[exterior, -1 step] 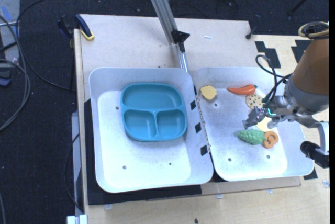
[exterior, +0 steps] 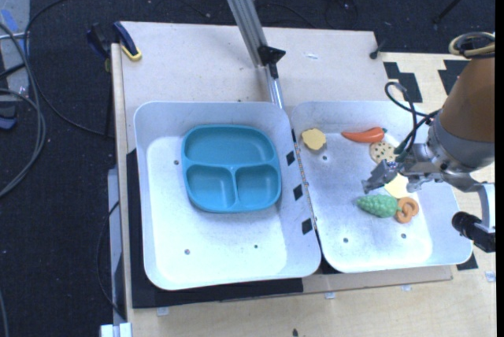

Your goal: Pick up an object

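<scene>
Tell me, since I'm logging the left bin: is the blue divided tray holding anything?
Empty. The blue tray lies flat in the left bin, and all three compartments show bare blue.

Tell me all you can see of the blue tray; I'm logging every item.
The blue tray is a rounded, plastic-looking rectangle with three compartments: one long across the far side, two smaller on the near side. It lies flat, slightly skewed, in the left bin, toward its far half, with nothing visible in it.

One fixed overhead camera, angled down, both bins (exterior: 157,170) in frame
</scene>
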